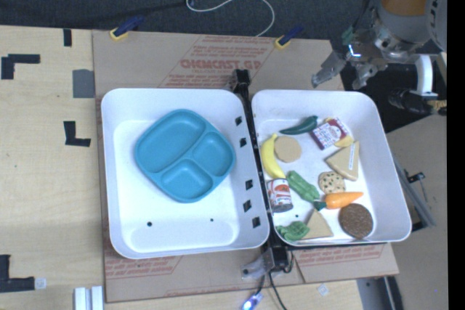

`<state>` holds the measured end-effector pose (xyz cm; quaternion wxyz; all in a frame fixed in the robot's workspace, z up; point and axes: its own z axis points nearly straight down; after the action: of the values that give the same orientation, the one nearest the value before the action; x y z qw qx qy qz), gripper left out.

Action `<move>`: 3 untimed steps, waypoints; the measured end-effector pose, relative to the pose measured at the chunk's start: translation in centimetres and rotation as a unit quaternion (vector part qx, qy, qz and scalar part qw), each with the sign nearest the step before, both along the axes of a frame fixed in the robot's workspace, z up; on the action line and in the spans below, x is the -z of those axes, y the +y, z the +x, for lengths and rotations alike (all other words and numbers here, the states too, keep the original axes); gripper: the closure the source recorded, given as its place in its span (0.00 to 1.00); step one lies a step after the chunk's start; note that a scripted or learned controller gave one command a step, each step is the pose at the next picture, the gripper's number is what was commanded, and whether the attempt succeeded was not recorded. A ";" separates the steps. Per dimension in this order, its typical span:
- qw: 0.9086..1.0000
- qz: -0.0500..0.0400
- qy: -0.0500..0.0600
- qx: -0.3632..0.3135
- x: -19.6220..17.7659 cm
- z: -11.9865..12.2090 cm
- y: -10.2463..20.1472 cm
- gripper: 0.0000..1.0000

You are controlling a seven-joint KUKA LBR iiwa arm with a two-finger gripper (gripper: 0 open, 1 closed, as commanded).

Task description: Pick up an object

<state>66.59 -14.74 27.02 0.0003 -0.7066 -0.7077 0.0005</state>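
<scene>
The right bin (383, 149) holds several toy foods: a banana (270, 157), a tan round cracker (288, 149), a green pepper (299, 125), a red packet (328, 133), a cheese wedge (346, 160), a cookie (330, 181), a carrot (341, 200), a small can (280, 194) and a brown patty (356, 220). My gripper (340, 77) hangs above the bench just beyond that bin's far edge, apart from all of them. It is open, with nothing between its fingers.
The left bin (116, 178) holds a blue divided plate (185, 154). Both bins rest on a cardboard sheet (211, 62). A white cable (218, 7) loops across the dark surface behind. Black clips (251, 178) line the seam between the bins.
</scene>
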 end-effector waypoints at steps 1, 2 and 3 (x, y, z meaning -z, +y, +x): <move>1.000 0.002 0.005 -0.001 6.6 -6.8 5.3 0.00; 1.000 0.001 0.003 -0.001 8.8 -10.8 9.9 0.00; 1.000 0.001 -0.001 -0.002 0.0 -14.7 13.5 0.00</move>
<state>51.88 -1.28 26.99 -0.0001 -0.7053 -0.7089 -0.0012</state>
